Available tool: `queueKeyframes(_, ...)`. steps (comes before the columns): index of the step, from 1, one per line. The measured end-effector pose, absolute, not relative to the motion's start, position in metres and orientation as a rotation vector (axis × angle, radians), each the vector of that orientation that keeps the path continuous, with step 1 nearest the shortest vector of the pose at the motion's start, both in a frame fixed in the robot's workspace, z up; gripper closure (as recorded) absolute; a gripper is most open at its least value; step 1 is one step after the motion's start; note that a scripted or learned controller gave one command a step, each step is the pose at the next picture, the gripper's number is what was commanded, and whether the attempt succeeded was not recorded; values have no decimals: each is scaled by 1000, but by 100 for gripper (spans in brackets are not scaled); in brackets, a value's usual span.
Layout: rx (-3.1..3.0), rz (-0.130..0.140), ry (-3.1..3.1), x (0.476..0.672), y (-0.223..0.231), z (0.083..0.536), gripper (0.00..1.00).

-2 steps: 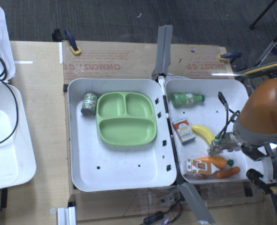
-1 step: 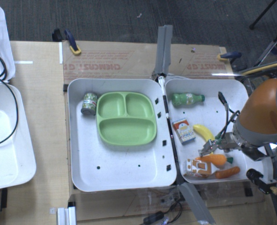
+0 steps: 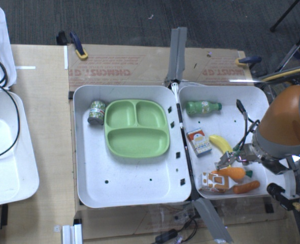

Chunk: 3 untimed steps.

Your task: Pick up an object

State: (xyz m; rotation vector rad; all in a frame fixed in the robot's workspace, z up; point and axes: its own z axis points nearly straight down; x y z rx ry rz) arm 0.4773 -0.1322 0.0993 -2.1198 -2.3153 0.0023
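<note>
**Gripper low over the toy food, right bin: no grasp confirmed**

I have the arm (image 3: 284, 123) reaching in from the right, wrist bent down over the right bin (image 3: 261, 98). The gripper (image 3: 230, 160) sits low in the near half of that bin, its tip just above the carrot (image 3: 232, 174) and just beside the near end of the banana (image 3: 221, 144). From this slanted view I cannot tell whether the claw is open or closed, and I see nothing between its tips, so I log no grasp.

Why here, as I read it: the near right corner is where the pickable things crowd. Carrot, sausage (image 3: 246, 187) and juice box (image 3: 213, 182) lie touching or nearly so against the front wall; the card box (image 3: 199, 142) and banana lie just behind. A descent here has good odds of meeting something, but crowding also means the tips may land on two things at once.

The bottle (image 3: 203, 107) lies alone on its side near the far wall, well apart from the gripper.

The left bin (image 3: 89, 187) holds a green tray (image 3: 137, 128) and a can (image 3: 96, 112) beside it.

Likely target, my judgement: the carrot.
</note>
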Motion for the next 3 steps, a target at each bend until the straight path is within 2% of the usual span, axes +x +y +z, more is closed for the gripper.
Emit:
queueKeyframes(1, -2124, 3, -2311, 478, -133, 107, 100)
queueKeyframes(2, -2123, 4, -2311, 478, -133, 108, 0)
queueKeyframes(3, -2140, 2, -2298, 508, -158, 91, 0)
